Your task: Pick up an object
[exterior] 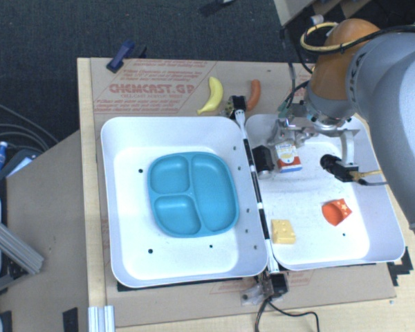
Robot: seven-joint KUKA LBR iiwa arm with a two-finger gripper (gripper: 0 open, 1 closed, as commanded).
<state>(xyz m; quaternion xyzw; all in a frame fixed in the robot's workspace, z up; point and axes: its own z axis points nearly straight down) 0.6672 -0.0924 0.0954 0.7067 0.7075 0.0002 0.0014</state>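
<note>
In the right bin (373,244), my gripper (287,142) hangs over the far left corner. A small white, red and blue carton (289,160) sits right under it, partly covered by it. I cannot tell whether the two touch. Nearer the front, an orange piece (335,211) lies in the middle of this bin. A yellow block (283,232) rests near the bin's front left.
The left bin (124,254) holds a blue divided plate (194,194). Behind the bins, a yellow banana (211,95) and an orange sausage-shaped toy (253,94) lie on the bench. A black clamp (261,159) sits on the rim between the bins.
</note>
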